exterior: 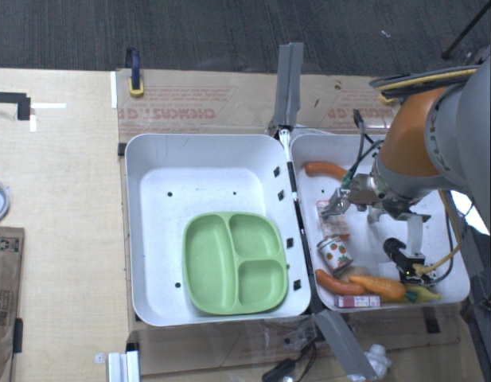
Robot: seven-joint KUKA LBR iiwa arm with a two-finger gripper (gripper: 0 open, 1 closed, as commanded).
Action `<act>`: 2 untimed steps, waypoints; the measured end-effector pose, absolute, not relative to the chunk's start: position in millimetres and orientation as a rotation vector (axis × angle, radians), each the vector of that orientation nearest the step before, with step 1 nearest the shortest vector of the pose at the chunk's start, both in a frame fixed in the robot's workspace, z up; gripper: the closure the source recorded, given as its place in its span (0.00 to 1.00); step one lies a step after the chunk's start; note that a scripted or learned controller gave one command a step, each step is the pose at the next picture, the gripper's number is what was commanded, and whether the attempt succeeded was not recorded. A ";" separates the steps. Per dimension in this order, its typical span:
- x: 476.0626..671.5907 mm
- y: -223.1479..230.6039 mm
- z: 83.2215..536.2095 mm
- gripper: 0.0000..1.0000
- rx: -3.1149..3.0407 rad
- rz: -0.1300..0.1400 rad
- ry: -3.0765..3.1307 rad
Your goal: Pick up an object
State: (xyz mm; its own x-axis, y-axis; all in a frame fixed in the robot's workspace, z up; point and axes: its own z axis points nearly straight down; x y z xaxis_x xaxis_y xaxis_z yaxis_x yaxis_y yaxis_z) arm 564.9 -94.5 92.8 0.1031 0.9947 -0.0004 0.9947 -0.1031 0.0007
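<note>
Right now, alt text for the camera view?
The gripper hangs low over the right bin, above a small can, a carrot and a hot dog. The left bin holds a green divided plate.

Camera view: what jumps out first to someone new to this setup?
The green divided plate lying alone in the left bin draws the eye first. Next comes the grey arm with its orange band reaching in from the right, its gripper low over the right bin. Along that bin's near edge lies a cluster of toy food, including an orange carrot and a small can.
</note>
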 end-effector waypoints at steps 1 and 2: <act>588.6 -94.7 93.2 0.00 2.331 0.002 2.103; 588.6 -94.6 93.2 0.00 2.331 0.002 2.103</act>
State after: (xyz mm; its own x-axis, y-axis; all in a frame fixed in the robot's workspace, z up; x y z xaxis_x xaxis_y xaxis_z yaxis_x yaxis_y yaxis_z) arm 588.6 -94.6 93.2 0.1024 0.9947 -0.0008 0.9947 -0.1024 0.0027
